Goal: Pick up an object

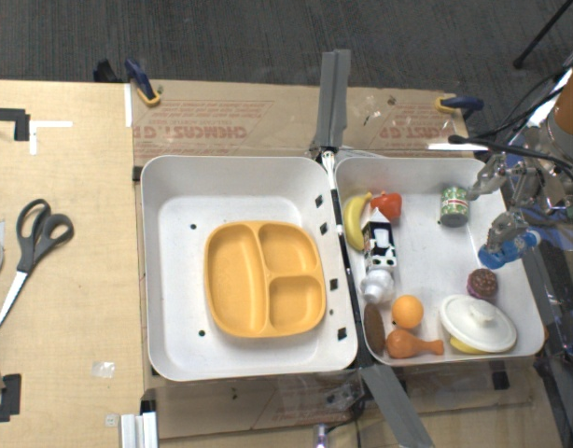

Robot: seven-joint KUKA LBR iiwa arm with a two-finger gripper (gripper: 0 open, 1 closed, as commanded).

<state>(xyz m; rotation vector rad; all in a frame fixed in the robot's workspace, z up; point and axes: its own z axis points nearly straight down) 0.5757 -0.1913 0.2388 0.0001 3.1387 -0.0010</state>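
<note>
The right bin [426,171] holds several small objects. Along its left wall lie a yellow banana [356,220], a red piece [388,203], a black and white item [380,243] and a white bottle [377,286]. An orange ball [407,311] and an orange drumstick-shaped toy [410,344] sit near the front, beside a white lidded bowl [478,323]. A green can [454,205] stands at the back. My gripper [504,233] hangs over the bin's right edge, just above a dark purple ball [482,283]. Something blue [509,248] shows at its tip.
The left bin [165,278] contains a yellow divided plate [265,277]. Scissors [30,245] lie on the wooden bench to the far left. Cables and arm hardware [538,171] crowd the right bin's right side.
</note>
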